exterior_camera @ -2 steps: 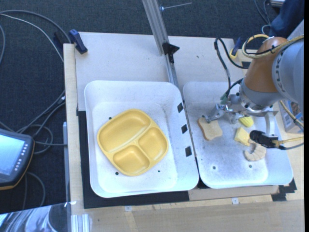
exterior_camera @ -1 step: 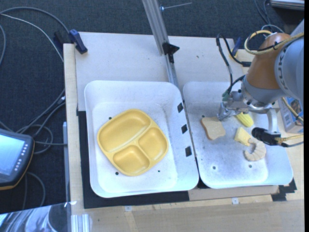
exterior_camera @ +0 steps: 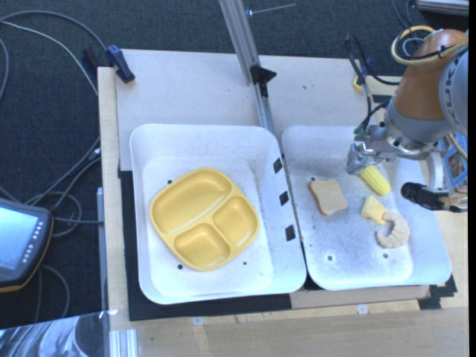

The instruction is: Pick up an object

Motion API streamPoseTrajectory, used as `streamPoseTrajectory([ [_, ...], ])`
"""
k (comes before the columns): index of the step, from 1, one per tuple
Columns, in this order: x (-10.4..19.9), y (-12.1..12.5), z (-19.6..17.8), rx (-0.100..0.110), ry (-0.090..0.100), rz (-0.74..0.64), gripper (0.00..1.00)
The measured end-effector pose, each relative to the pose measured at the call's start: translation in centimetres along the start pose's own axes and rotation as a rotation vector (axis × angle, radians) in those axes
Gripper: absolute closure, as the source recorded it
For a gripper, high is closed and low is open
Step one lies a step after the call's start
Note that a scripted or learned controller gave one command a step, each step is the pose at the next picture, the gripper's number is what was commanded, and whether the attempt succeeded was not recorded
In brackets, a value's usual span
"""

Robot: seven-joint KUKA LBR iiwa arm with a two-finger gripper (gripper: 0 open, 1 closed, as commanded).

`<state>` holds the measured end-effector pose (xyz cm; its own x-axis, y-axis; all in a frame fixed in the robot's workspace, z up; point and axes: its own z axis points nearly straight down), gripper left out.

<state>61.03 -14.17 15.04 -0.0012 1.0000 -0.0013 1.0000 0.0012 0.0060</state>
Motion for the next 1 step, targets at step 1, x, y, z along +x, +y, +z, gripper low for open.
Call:
streamPoseTrajectory([
  [1, -0.52, -0.04, -4.57, 0.0, 0.0, 0.0, 1.0],
])
